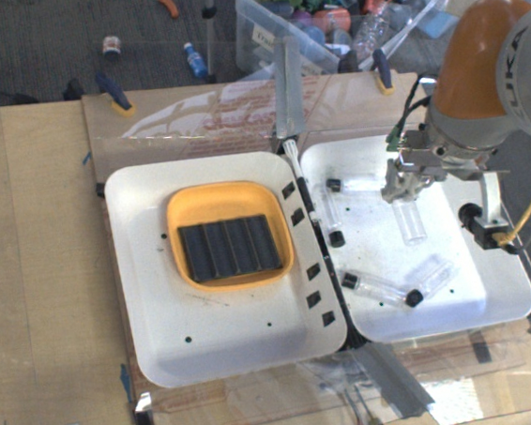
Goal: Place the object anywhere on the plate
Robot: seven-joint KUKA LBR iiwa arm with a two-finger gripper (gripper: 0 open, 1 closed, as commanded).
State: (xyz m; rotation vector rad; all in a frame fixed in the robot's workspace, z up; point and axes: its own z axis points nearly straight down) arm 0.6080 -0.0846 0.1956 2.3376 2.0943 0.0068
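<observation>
An orange plate (pixel 179 212) sits in the left bin (pixel 155 332), and a dark ridged block (pixel 230 248) lies flat on it. My gripper (pixel 401 191) hangs over the upper middle of the right bin (pixel 501 300). A clear tube (pixel 411 224) lies just below it; I cannot tell if they touch. Other clear tubes with black caps lie in that bin: one at the upper left (pixel 350 187), one along the left wall (pixel 331 223), and two near the front (pixel 375 289) (pixel 430 278).
A row of black clips (pixel 307 250) runs along the divider between the bins. A metal bar (pixel 286 87) stands behind the divider. A clear tub of colourful toys (pixel 328 2) sits beyond the bench.
</observation>
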